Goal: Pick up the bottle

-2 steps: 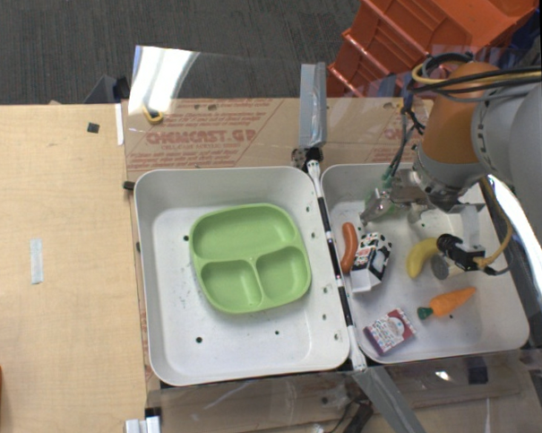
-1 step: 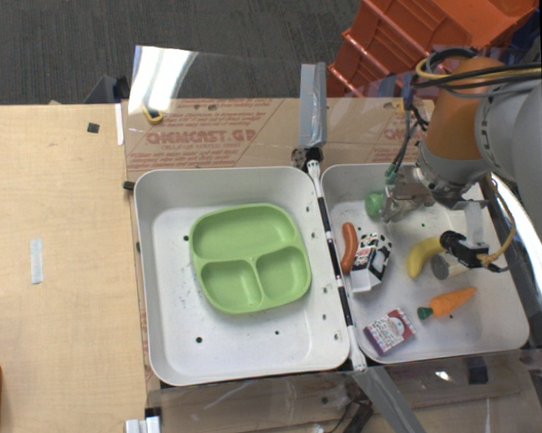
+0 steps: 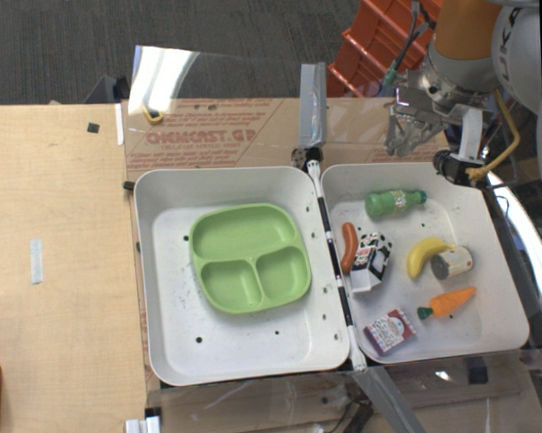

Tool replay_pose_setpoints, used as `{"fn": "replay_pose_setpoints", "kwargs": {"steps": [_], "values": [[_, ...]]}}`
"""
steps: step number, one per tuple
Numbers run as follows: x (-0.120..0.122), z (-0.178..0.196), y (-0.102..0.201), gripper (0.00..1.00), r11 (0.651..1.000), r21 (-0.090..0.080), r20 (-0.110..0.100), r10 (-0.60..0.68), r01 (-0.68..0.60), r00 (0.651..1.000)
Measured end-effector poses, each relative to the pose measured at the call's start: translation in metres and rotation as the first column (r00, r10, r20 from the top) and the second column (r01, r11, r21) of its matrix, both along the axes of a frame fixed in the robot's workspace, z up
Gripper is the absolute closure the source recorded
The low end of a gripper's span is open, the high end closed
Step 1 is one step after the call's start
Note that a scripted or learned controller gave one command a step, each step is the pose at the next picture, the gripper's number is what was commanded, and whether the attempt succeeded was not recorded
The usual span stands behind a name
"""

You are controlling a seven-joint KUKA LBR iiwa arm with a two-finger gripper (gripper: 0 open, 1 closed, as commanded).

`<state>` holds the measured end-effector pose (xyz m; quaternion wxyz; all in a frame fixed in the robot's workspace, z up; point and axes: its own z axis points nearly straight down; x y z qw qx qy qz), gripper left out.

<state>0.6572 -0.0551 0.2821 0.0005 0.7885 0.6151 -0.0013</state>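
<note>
Bottle lies below the gripper, not yet reached

You'll find the green bottle (image 3: 394,201) on its side near the far wall of the right bin (image 3: 500,336), long axis running left to right, cap pointing right. The gripper (image 3: 409,135) hangs above that far wall, holding nothing, fingers apart as far as you can judge; the bottle sits just nearer the camera from it. Beyond the bins, the cardboard (image 3: 215,133) reads roughly "CHEMCAST".
</note>
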Motion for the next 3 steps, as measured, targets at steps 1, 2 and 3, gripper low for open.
{"fn": "replay_pose_setpoints", "kwargs": {"steps": [1, 2, 3], "values": [[-0.005, 0.069, 0.013, 1.0, 0.977, -0.001, 0.0, -0.215, 0.215, 0.977], [-0.035, -0.049, 0.014, 1.0, 0.836, -0.002, -0.003, -0.549, 0.549, 0.836], [-0.013, -0.016, 0.0, 1.0, 0.741, -0.002, 0.0, -0.671, 0.671, 0.741]]}}
